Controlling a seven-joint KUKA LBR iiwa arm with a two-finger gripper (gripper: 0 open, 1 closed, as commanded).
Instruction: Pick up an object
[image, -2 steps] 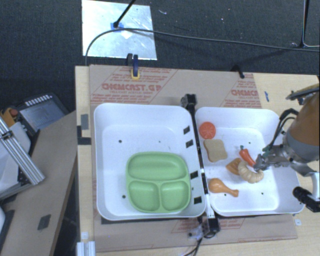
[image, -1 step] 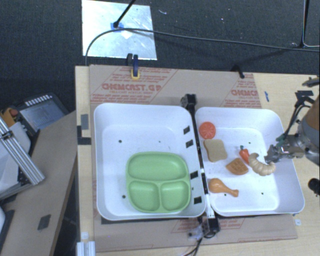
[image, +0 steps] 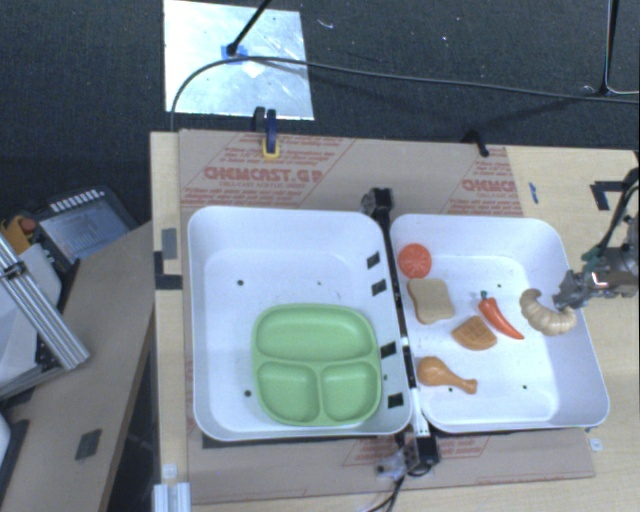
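Toy foods lie in the right bin (image: 575, 400), any of them fit to be picked up. Taking that bin as a clock face, a red tomato (image: 415, 261) sits at about 10 o'clock, with a slice of bread (image: 431, 300) just below it. Near the centre lie an orange croissant (image: 474, 333) and a red chili (image: 499, 317), close together; I cannot tell whether they touch. A drumstick (image: 445, 374) rests at about 7 o'clock. A pale curved shrimp (image: 546, 313) lies at 3 o'clock, against the rim. My gripper (image: 578, 287) is at that same 3 o'clock edge, right by the shrimp. The left bin (image: 225, 250) holds a green divided plate (image: 316, 363) toward its 5 o'clock corner. Both bins sit side by side on the surface (image: 330, 165).
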